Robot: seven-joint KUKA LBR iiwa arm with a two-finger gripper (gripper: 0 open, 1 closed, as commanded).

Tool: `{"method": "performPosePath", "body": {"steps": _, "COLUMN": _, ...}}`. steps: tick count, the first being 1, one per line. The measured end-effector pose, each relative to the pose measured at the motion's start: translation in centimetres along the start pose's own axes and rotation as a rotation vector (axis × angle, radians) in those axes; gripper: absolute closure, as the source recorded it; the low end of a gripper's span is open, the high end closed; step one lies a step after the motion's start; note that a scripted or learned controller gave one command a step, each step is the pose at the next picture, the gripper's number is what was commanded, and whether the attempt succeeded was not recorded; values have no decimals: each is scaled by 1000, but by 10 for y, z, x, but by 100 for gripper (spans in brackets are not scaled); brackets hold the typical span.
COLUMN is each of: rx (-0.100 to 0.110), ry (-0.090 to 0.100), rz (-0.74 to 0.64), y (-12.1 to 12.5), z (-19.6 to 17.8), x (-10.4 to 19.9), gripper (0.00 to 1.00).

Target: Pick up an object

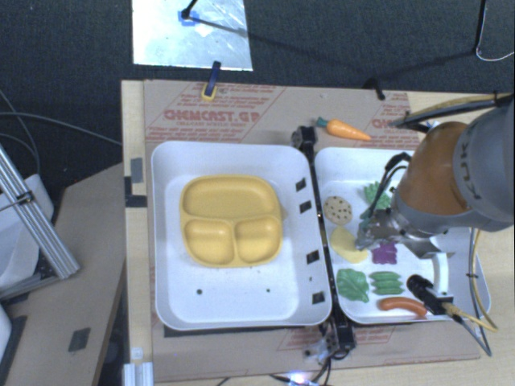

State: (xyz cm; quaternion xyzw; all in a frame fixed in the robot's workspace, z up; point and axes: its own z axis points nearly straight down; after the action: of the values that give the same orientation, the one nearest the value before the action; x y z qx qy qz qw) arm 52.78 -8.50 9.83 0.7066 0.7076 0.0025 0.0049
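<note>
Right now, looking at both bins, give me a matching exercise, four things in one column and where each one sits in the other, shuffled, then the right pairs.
Things:
1. yellow divided tray
2. carrot
3. cookie
4. red sausage

Places:
A. on the cardboard beyond the bins' far edge
B. near edge of the right bin
C. middle of the left bin
D. right bin, close to the divider between the bins

Pairs: 1-C, 2-A, 3-D, 4-B
</note>
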Motion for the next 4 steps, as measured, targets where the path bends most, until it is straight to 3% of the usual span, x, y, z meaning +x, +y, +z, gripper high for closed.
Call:
{"method": "performPosePath", "body": {"steps": 1, "rx": -2, "ry": 8, "rz": -14, "y": 34, "z": -92, "x": 105, "gripper": 100}}
{"method": "performPosePath", "body": {"steps": 2, "rx": 5, "ry": 13, "rz": -18, "y": 40, "z": -118, "x": 269, "gripper": 100}}
{"method": "performPosePath", "body": {"steps": 3, "rx": 3, "ry": 4, "rz": -3, "y": 124, "z": -120, "x": 259, "gripper": 100}}
{"method": "performPosePath", "body": {"steps": 4, "rx": -4, "ry": 9, "rz": -6, "y": 78, "z": -263, "x": 264, "gripper": 100}}
